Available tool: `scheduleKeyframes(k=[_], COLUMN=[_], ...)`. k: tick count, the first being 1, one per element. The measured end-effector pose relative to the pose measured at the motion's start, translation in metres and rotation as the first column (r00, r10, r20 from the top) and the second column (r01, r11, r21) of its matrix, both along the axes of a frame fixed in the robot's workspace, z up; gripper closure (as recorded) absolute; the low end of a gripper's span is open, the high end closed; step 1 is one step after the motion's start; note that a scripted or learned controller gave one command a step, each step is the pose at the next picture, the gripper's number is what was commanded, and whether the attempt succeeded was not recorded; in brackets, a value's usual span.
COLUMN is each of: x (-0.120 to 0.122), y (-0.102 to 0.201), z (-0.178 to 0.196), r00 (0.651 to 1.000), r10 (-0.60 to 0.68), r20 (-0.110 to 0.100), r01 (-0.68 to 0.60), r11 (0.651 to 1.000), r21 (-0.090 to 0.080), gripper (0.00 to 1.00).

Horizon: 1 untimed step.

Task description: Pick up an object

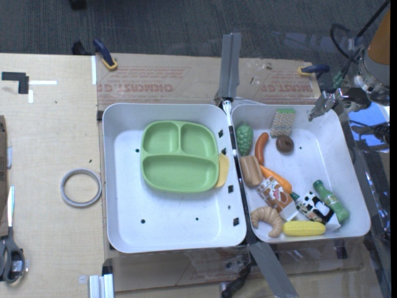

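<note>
Bench (49, 141) of pale wood — dark carpet (186, 8) behind — tool (322, 104) state unclear.

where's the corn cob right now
The corn cob lies at the near edge of the right bin, between the croissant and the cow toy.

A ring of tape (81, 187) lies on the bench (49, 141), left of the left bin (115, 185). Scissors (11, 256) lie below the ring, by the edge.
</note>
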<state>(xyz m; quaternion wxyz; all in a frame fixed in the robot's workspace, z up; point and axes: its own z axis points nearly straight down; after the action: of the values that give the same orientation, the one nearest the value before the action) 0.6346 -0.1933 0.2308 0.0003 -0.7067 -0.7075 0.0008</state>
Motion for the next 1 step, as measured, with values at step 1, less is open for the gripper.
scheduleKeyframes(k=[1], x=[0.0238], y=[0.0339], z=[-0.1005], r00=[0.977], r10=[-0.214], r20=[-0.001], r01=[0.214], r11=[0.977], r21=[-0.001], gripper=[0.0])
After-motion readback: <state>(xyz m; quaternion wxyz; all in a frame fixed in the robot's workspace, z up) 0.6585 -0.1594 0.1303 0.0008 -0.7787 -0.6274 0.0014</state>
